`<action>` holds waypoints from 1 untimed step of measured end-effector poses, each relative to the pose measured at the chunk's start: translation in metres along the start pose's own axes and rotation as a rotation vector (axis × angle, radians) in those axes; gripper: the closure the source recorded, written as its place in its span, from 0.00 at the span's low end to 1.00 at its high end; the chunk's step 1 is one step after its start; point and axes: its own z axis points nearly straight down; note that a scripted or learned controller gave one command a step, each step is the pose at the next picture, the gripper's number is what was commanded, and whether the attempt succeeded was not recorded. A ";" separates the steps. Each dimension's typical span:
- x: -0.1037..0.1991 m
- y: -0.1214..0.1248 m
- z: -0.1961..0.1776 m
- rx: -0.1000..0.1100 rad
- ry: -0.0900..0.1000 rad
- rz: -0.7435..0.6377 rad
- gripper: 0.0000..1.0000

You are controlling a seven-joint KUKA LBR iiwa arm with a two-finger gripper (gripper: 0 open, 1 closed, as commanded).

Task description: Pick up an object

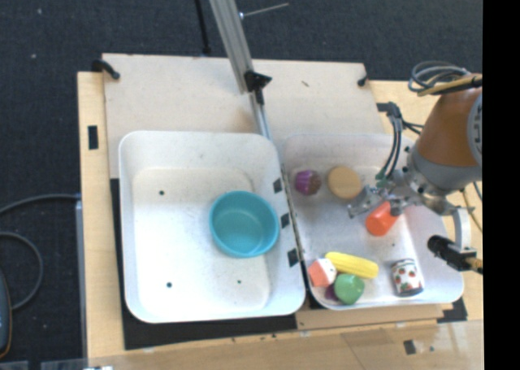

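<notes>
My gripper (pixel 380 204) hangs over the right bin (pixel 439 279), in its middle right part, below the orange band of the arm. An orange object (pixel 379 221) sits directly under the gripper and touches or overlaps its tip. Whether it is gripped is not visible. To the left, near the bin's far side, lie a tan round object (pixel 344 183) and a purple object (pixel 306 182), both apart from the gripper.
Along the right bin's near edge lie a yellow oblong object (pixel 353 264), a green one (pixel 349 289), a small red and white piece (pixel 322 272) and a small can (pixel 406 277). A blue bowl (pixel 244 224) stands in the left bin (pixel 154 198). A metal post (pixel 231 27) rises behind the bins.
</notes>
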 end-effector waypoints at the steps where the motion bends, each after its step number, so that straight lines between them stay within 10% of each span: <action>1: 0.000 0.002 -0.014 -0.007 0.002 0.003 1.00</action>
